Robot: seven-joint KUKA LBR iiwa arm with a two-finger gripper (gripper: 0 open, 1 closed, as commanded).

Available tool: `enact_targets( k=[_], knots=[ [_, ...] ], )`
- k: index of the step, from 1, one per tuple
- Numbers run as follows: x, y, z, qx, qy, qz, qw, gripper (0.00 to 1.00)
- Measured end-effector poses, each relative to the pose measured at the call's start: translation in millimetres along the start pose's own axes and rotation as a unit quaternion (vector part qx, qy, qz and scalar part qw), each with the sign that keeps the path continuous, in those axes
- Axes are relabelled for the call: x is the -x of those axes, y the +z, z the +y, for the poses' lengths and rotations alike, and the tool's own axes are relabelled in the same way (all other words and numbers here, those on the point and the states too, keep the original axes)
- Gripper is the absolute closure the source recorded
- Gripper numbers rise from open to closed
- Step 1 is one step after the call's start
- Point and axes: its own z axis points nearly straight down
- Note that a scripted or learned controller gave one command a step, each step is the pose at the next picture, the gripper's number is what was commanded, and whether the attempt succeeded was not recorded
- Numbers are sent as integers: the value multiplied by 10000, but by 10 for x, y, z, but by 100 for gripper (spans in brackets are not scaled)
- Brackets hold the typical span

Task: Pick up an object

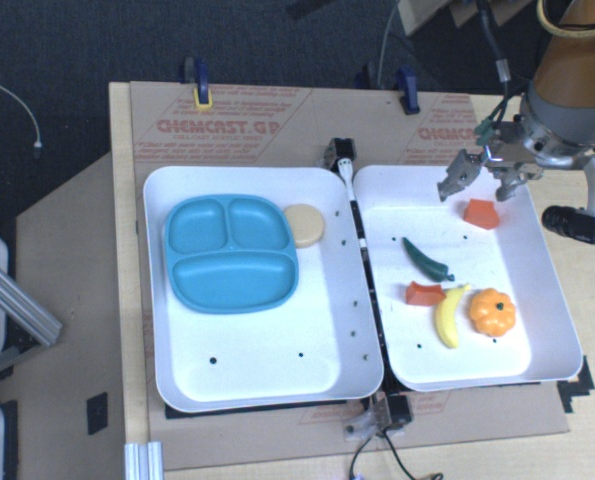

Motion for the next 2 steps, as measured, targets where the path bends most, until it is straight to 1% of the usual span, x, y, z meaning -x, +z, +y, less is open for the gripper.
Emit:
enact_targets(
  k=[1,2],
  knots=[
    [-2,-61,21,57,-12,-8,10000,0],
    [-84,437,77,23,-15,0,10000,0]
  ],
)
